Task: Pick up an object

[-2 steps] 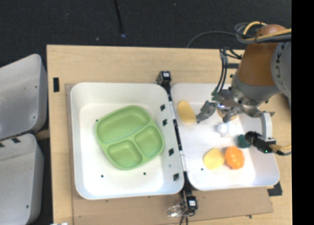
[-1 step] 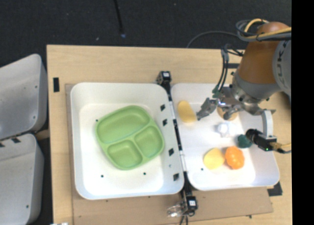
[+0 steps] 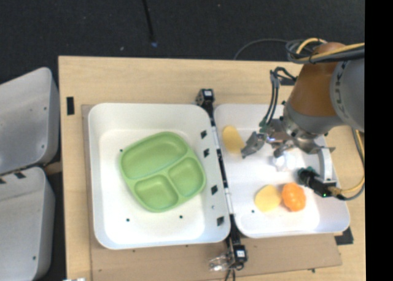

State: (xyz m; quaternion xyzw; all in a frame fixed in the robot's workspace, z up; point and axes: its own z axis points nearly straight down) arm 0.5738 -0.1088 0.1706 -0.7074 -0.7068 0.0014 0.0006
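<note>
Tool (image 3: pixel 265 145) open, holding nothing, low in right bin (image 3: pixel 245 219) beside yellow piece (image 3: pixel 232 138). Lemon (image 3: pixel 268 199) touches orange (image 3: pixel 293 197). Green tray (image 3: pixel 162 170) in left bin (image 3: pixel 104 224).

Green tray (image 3: pixel 162 170), white bins (image 3: pixel 98 212), orange fruit (image 3: pixel 293 197), two pale yellow pieces (image 3: pixel 268 199)

The grey metal arm (image 3: pixel 350 92) has a fat orange band (image 3: pixel 313 86) above the wrist, then a grey collar below it. Thin dark cables loop off the wrist, plus a yellowish one up top. The two-finger gripper (image 3: pixel 261 145) is dull grey metal (pretty chunky), beside a black block with a tiny green light.
</note>
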